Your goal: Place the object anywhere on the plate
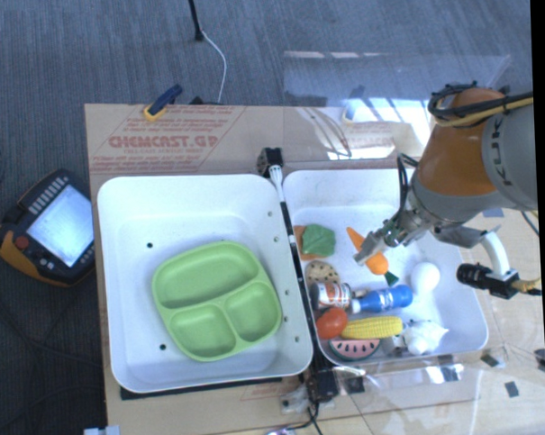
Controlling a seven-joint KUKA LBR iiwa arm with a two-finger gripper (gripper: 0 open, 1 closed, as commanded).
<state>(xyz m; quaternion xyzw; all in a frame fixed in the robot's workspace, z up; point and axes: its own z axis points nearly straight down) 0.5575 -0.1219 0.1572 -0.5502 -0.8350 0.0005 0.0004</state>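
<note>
The left bin (121, 264) carries the green divided plate (217, 298), well apart from the arm. In the right bin (458, 335), the end effector (371, 245) hangs above an orange carrot (377, 264); how wide it stands, I cannot tell.

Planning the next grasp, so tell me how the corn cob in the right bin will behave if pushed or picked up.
The corn cob looks round and elongated, so a sideways push would probably roll it. It lies wedged against the blue bottle and the watermelon slice, which may hinder clean finger entry. Its glossy look suggests stiff, light plastic.
</note>
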